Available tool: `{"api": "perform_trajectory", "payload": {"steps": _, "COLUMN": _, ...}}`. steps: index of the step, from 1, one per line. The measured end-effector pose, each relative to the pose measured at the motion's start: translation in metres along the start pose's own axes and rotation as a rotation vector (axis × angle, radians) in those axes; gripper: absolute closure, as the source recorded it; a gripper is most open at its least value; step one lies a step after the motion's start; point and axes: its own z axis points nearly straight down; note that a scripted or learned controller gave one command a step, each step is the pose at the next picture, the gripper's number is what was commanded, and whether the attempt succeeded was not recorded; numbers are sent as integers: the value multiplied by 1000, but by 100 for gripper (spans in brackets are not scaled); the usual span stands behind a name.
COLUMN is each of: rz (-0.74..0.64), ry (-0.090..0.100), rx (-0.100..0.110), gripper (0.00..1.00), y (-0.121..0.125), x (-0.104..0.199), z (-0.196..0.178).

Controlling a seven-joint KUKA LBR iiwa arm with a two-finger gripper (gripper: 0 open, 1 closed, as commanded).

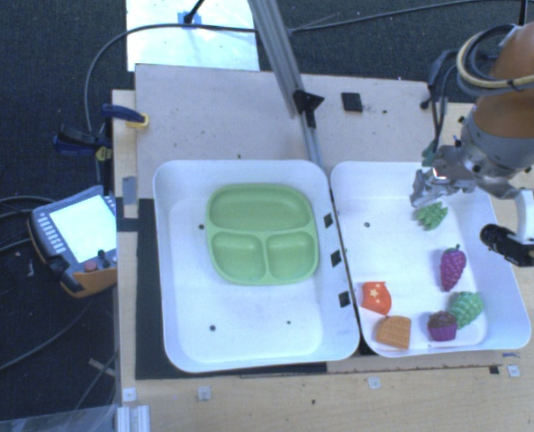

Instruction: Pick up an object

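My gripper hangs over the far part of the right bin, under the grey arm with its orange band. Just below it, touching or nearly touching, lies a small light-green leafy toy; I cannot tell whether it is held. Further forward in the same bin are a purple grape bunch, a green grape bunch, a small purple piece, an orange block and a red piece with a yellow mark.
The left bin holds a green divided plate. A slanted metal pole crosses the bench behind the bins. A teach pendant sits off the bench at the left. Black cables lie on the floor.
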Motion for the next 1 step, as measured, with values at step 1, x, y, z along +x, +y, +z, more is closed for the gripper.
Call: {"api": "perform_trajectory", "payload": {"steps": 1, "rz": -4, "ry": 2, "rx": 5, "gripper": 100, "y": -14, "x": 57, "z": 7}}
